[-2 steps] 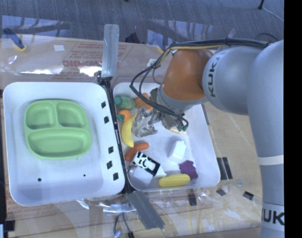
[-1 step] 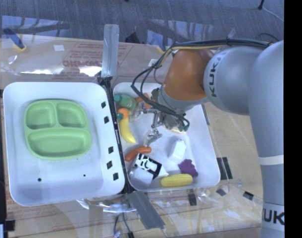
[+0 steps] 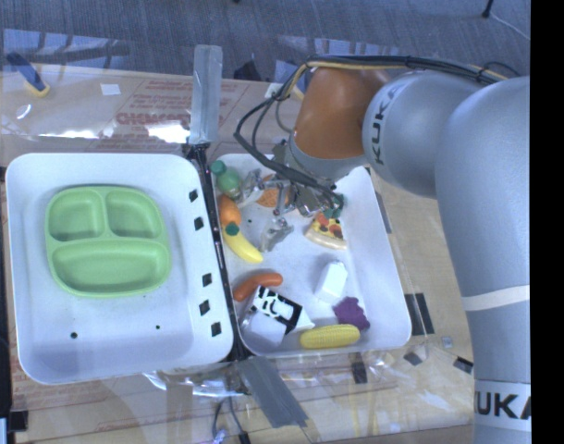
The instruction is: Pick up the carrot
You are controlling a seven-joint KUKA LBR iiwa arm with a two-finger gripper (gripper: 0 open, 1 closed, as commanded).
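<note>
- Small orange plastic carrot [image 3: 229,214] lies against the right white bin's [image 3: 386,276] left wall, long axis running near-to-far, green top toward the far end.
- Tool [image 3: 280,232] hovers just right of it; whether its fingers are apart or together cannot be told.

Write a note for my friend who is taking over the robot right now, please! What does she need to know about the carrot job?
Gripper: hangs over the middle of the right bin, nothing between its fingers. I cannot tell if they are open or shut.
Carrot: lies at the right bin's left wall, between the green vegetable above it and the banana below it. The gripper is a little to its right, not touching it.
Also in that bin: pizza slice, hot dog, corn cob.
Left bin: holds the green tray.
Done: nothing yet. Left: reach the carrot, grip it, lift it.
</note>
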